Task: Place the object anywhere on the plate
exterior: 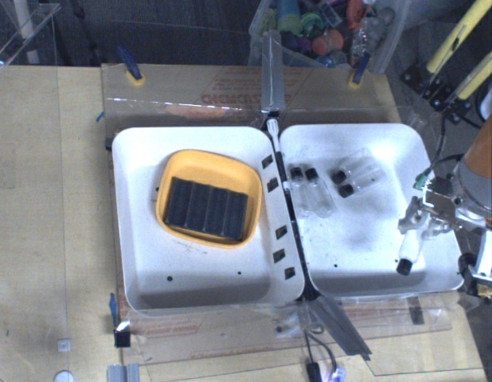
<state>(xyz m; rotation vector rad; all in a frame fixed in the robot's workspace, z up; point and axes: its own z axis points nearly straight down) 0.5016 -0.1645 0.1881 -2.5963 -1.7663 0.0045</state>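
A yellow plate (208, 165) rests in the left bin (142, 237). A black ridged rectangular object (206, 208) lies flat on the plate, covering most of its middle. My gripper (407, 255) hangs over the right part of the right bin (365, 253), near its front right corner, far from the plate. Nothing is visibly held in it.
Several small clear vials with black caps (341, 177) lie in the right bin's back half. A divider with black marks (279, 213) separates the bins. A clear box of colourful toys (326, 10) stands behind the bench.
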